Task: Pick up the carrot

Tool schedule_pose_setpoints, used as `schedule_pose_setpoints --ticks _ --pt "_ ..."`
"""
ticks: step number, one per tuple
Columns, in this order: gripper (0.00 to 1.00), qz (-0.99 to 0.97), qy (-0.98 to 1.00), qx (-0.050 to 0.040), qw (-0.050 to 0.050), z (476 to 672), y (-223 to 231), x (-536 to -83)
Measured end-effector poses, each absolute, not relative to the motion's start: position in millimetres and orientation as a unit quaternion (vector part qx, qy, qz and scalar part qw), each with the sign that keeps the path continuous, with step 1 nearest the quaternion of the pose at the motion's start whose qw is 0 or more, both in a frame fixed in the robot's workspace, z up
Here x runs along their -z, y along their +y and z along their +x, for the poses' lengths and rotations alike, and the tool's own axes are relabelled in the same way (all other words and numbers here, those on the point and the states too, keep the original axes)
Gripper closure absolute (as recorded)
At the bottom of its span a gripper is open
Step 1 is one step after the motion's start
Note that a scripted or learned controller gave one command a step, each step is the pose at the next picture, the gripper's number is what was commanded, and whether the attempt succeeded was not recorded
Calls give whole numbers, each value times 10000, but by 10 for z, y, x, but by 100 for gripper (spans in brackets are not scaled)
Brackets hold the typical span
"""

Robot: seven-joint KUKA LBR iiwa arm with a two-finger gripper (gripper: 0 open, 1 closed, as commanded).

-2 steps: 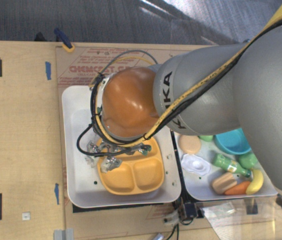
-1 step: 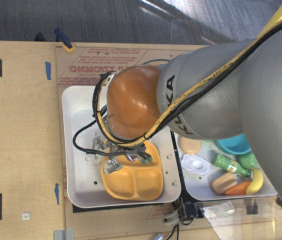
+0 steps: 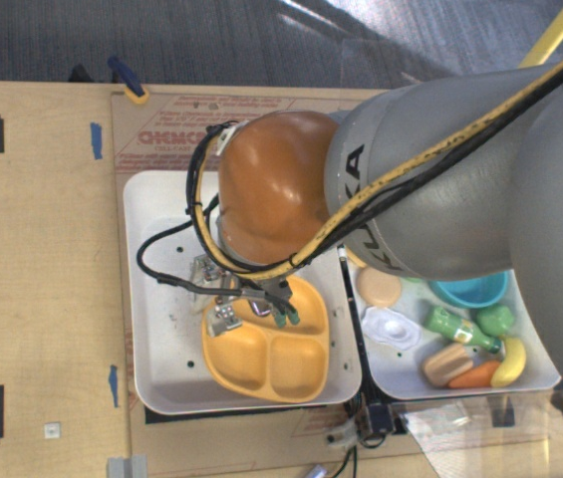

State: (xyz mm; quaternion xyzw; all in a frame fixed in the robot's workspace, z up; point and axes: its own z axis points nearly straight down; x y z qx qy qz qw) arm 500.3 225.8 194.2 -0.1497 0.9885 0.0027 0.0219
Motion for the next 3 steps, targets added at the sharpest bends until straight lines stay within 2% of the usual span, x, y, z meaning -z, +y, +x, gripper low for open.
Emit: schedule_pose_setpoints --ticks 1,2,3 --pt "100 -460 9984 -135 292 5198 1781 -2388" --pt "100 -33 10000 -11 54 5817 1268 -2420" --pt "100 -1213 9923 -71 238 5702 1732 -1097"
